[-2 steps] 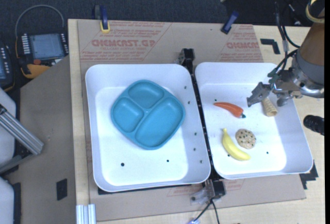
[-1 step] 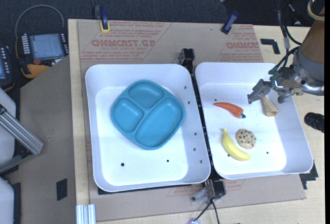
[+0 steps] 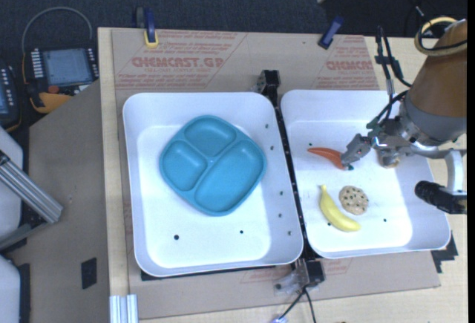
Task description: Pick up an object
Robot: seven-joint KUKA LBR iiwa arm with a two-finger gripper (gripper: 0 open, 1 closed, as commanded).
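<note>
Leftward bin (image 3: 148, 240) holding blue plate (image 3: 213, 164), right bin (image 3: 393, 236) with carrot (image 3: 324, 154), banana (image 3: 338, 211), cookie (image 3: 354, 200)

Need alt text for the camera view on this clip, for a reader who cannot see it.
The robot's hand is low in the right bin, at the right end of an orange carrot; a grasp cannot be confirmed. A banana and a cookie lie just below in that bin, and the left bin holds a blue divided plate.

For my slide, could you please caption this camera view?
Gripper at a carrot beside a banana and cookie.
</note>
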